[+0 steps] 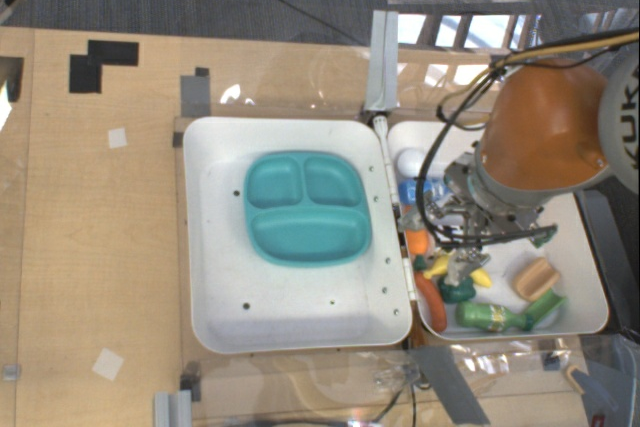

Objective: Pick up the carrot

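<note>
Two shallow white bins sit side by side on the wooden bench point(90, 245). In the left bin point(215, 315) lies a teal divided plate point(306, 208), with two small compartments at its far side and one long compartment at its near side, set roughly in the middle of the bin floor. The right bin point(590, 305) holds a cluster of toy food along its left wall and near edge. The carrot point(430, 303), orange-red and elongated, lies in the near left corner of that bin, close against the wall that divides the two bins, running at a slant toward the near rim. Just beyond it are a small orange piece point(417, 242) and a yellow piece point(436, 265); a dark green round piece point(458, 291) sits just right of the carrot. A green bottle-shaped item point(492, 317) lies along the near edge, and a tan block like a bread slice point(534, 277) rests to the right. A white round object point(410, 160) and something blue point(409, 192) sit farther back by the dividing wall. The grey arm with its orange band point(545, 125) hangs over the right bin, and its gripper point(462, 267) is down among the food, just right of and beyond the carrot. Whether its claw is apart or together cannot be told, as the wrist and cables crowd over it.
</note>
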Action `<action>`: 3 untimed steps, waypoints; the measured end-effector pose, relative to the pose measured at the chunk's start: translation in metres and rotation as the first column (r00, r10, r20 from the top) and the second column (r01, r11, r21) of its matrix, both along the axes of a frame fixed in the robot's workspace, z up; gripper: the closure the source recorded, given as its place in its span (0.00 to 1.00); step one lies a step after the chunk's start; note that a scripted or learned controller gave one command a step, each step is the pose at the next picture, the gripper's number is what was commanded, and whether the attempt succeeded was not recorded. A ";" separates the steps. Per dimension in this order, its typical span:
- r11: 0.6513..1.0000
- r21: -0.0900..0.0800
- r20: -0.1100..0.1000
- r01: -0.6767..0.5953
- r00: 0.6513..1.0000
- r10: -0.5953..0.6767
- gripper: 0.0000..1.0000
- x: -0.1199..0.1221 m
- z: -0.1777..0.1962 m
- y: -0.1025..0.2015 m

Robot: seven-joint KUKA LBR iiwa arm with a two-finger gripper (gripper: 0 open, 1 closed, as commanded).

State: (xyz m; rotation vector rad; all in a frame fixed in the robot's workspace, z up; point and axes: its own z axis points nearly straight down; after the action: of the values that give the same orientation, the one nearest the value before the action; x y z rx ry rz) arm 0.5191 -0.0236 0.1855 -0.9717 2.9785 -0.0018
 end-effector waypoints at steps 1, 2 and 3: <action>1.000 0.000 0.000 0.000 1.000 0.000 0.00 0.000 0.000 0.000; 0.999 0.001 0.002 0.048 0.999 -0.048 0.00 0.009 0.001 0.014; 0.997 -0.001 -0.002 -0.080 0.997 0.080 0.00 -0.022 0.000 0.018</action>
State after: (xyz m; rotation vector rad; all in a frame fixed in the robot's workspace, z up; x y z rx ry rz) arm 0.4967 -0.0060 0.1851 -1.0902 2.9389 -0.0014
